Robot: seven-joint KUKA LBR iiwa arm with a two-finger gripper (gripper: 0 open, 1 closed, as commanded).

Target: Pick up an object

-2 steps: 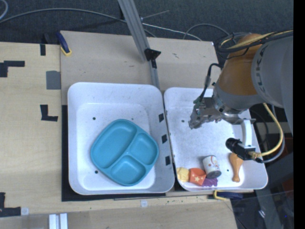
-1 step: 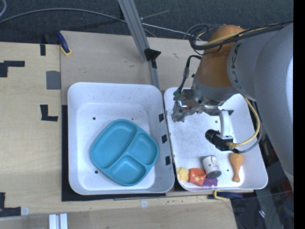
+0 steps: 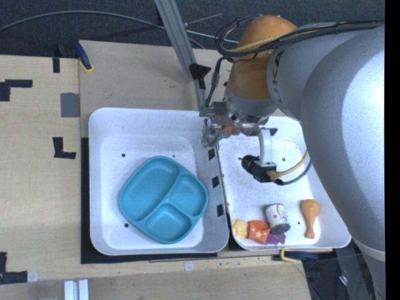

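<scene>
Grey metal makes up the arm (image 3: 337, 105), which fills the right side of the view and is the largest thing seen. An orange band (image 3: 259, 33) is seen on it above the wrist. Under it the pale wooden desk (image 3: 31, 186) is spread, with some dark tape marks on its left part.

Two shallow white bins are placed side by side on the desk. The left bin (image 3: 100, 167) is seen whole, and the right bin (image 3: 240, 192) is partly covered by the arm. A blue plate (image 3: 164, 199) with three compartments is laid flat in the left bin, toward its near right corner. A long grey bar (image 3: 175, 36) is seen at a slant over the far edge of the left bin.

The tool (image 3: 212, 133) is positioned at the far end of the bins, over the place where the two rims meet. Whether it is apart or together cannot be told, because it is too small and dark here.

The small things are gathered along the near edge of the right bin, well apart from the tool. A tan drumstick-shaped toy (image 3: 309, 216) is laid at the right. A small white can (image 3: 277, 216) with red marks is just beside it on the left. An orange-red piece (image 3: 259, 230) is placed between a yellow piece (image 3: 240, 228) and a purple piece (image 3: 276, 238).
</scene>
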